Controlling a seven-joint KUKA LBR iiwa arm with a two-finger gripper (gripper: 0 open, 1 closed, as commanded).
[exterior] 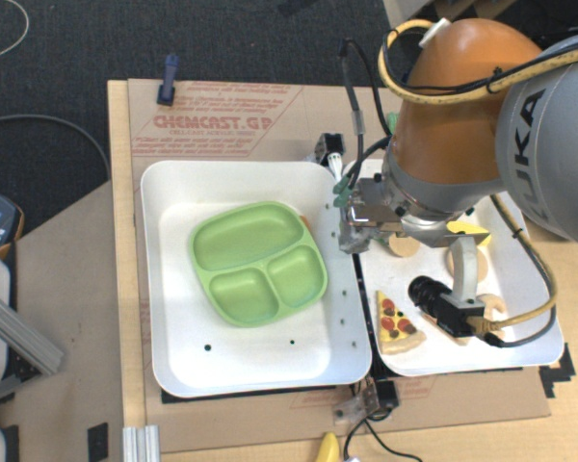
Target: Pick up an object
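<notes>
I see the arm (462, 114) low over the right bin (525, 349), and its bulk hides the gripper, so I cannot tell its state. The toy pizza slice (397, 323) lies near the bin's front-left corner, probably the easiest target; the green divided plate (258, 263) lies flat in the left bin (173, 287).

Two white bins (173, 287), one green divided plate (258, 263), one toy pizza slice (397, 323).

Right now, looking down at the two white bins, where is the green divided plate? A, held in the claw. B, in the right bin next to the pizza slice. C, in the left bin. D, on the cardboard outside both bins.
C: the green divided plate lies flat in the left bin, away from the toy pizza slice in the right bin.
</notes>
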